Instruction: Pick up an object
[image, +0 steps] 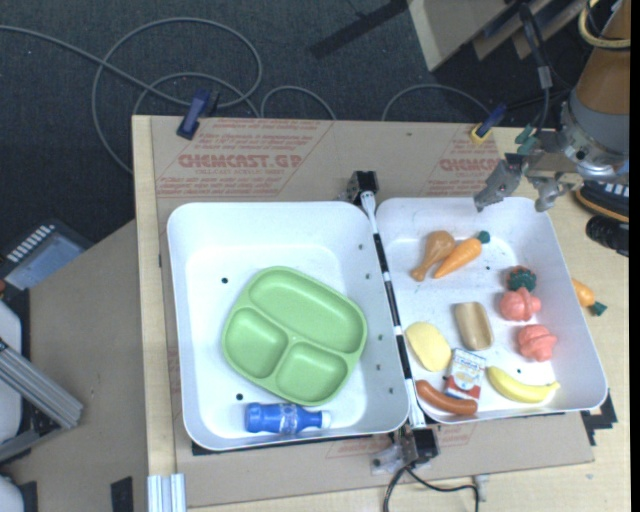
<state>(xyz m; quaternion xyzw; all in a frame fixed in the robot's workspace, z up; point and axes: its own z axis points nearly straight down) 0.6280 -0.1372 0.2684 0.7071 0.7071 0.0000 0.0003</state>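
We are hovering our gripper (518, 192) with its fingers spread wide and holding nothing, over the far edge of the right bin (572, 290). The toys are lying close together, so we are risking bumping two at once. The left bin (200, 250) is holding a green tray (293, 335) and a blue bottle (285, 418). The carrot (458, 256), nearest us, is touching the chicken leg (433, 253).

Red "CHEMCAST GP" print, twice on the brown board (250, 150) under the bins
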